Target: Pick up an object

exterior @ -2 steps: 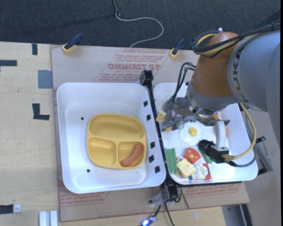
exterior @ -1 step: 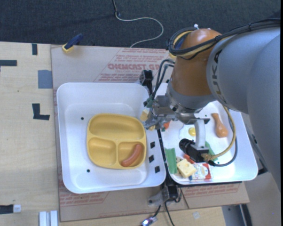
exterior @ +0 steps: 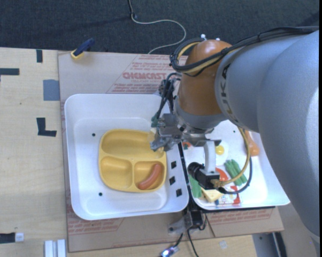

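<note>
Overhead, the gripper [exterior: 162, 139] hung at the right rim of the yellow tray [exterior: 118, 167] in the left bin [exterior: 81, 159], its open-or-closed state impossible to tell. A sausage [exterior: 150, 176] lay in the tray's lower-right compartment.

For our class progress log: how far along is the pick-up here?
Done: nothing looks lifted yet; the sausage lies in the yellow tray, and green pieces lie in the right bin. In hand: the gripper hangs low over the tray's right rim, with no held object visible. Left: grasp one thing and lift it.
</note>
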You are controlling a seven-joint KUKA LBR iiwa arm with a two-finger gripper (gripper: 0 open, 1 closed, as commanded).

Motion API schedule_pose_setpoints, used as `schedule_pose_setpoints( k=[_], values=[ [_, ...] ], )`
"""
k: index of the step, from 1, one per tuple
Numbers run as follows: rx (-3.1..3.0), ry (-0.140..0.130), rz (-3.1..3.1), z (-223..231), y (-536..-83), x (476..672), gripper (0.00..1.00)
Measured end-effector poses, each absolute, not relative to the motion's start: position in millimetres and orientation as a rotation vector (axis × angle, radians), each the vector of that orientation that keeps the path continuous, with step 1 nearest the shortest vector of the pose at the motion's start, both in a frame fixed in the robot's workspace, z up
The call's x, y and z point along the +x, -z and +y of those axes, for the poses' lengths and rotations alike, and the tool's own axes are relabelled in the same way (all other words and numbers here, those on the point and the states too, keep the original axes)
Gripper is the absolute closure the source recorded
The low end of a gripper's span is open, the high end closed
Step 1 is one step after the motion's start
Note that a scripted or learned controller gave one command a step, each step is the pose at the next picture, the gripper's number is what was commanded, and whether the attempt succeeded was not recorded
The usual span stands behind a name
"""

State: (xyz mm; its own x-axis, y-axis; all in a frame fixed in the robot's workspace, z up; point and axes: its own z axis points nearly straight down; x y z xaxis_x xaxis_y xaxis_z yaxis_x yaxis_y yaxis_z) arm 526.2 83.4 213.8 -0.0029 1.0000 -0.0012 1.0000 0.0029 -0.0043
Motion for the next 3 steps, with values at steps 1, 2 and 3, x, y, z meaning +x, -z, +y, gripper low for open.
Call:
schedule_pose_setpoints(
  k=[1,2,3],
  values=[
    [-2.218,-0.003,-2.222,87,-215,534.0,1.00],
    [-2.220,-0.006,-2.221,84,-216,524.5,1.00],
    [-2.219,-0.001,-2.222,83,-232,524.7,1.00]
  ],
)
